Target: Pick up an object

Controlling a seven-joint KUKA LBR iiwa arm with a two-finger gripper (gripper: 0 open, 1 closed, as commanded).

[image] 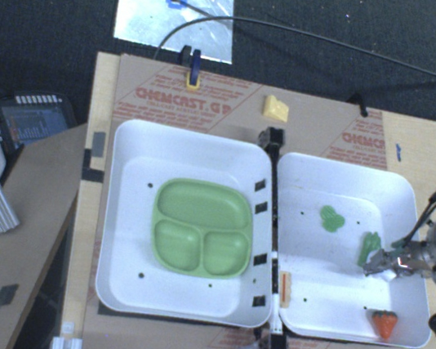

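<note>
Claw [382,264] low in right bin [326,322] — beside green piece [369,247].

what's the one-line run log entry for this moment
gripper: low in right bin, beside long green piece | grasp: none seen | also in bin: round green piece, strawberry

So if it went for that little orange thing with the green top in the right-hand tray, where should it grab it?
Probably from straight above, pinching the orange body across its narrow width. It lies in the right bin by the front right corner, near the rim, so a sideways approach looks cramped. The tool sits farther back, beside a long green piece.
</note>
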